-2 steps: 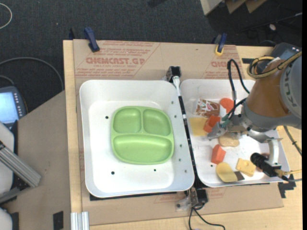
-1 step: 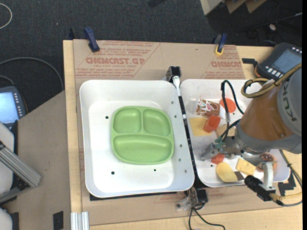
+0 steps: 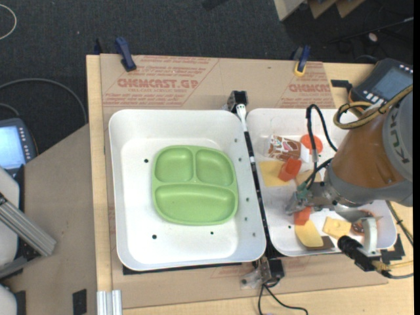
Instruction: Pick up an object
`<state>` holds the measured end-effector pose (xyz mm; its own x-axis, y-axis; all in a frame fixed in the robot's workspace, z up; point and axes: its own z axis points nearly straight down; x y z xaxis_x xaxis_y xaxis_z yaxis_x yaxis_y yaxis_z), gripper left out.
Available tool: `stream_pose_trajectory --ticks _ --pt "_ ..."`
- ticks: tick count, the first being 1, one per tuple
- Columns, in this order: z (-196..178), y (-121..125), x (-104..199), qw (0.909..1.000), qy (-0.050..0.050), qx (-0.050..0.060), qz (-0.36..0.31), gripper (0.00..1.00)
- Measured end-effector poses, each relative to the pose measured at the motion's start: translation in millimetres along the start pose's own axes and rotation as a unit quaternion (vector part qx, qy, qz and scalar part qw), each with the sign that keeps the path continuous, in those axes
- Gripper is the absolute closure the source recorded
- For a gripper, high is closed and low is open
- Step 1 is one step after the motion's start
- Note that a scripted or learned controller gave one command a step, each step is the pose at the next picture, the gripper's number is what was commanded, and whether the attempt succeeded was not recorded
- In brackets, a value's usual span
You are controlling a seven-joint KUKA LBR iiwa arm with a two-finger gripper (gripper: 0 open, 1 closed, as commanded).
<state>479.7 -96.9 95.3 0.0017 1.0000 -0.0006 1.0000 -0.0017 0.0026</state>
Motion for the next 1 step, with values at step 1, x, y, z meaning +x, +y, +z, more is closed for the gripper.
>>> stream_pose_trajectory --ticks 1 --pt "-95.8 118.6 68.5 0.9999 0.0 -0.008 -0.007 1.0"
